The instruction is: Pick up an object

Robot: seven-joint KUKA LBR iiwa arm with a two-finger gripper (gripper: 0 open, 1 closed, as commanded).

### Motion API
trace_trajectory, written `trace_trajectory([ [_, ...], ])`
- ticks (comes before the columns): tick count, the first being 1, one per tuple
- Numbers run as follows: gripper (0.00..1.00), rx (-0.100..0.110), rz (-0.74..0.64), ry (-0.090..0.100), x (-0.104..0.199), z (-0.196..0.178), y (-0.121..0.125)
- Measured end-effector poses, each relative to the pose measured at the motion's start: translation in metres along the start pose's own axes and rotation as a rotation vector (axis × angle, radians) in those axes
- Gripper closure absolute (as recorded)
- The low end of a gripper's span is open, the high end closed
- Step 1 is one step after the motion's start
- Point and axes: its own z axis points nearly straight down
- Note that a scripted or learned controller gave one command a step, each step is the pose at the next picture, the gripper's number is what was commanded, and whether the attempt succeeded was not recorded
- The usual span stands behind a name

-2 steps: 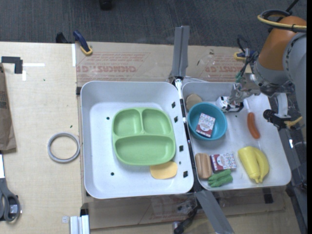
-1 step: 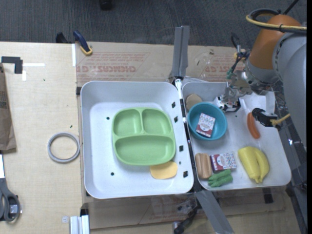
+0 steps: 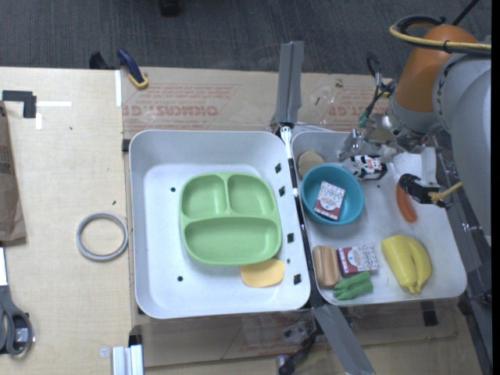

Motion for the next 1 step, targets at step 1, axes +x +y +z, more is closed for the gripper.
trace_trajectory([
  [1,0.00,0.001,-0.075,0.001,-0.0524,-0.0006,-0.0519],
])
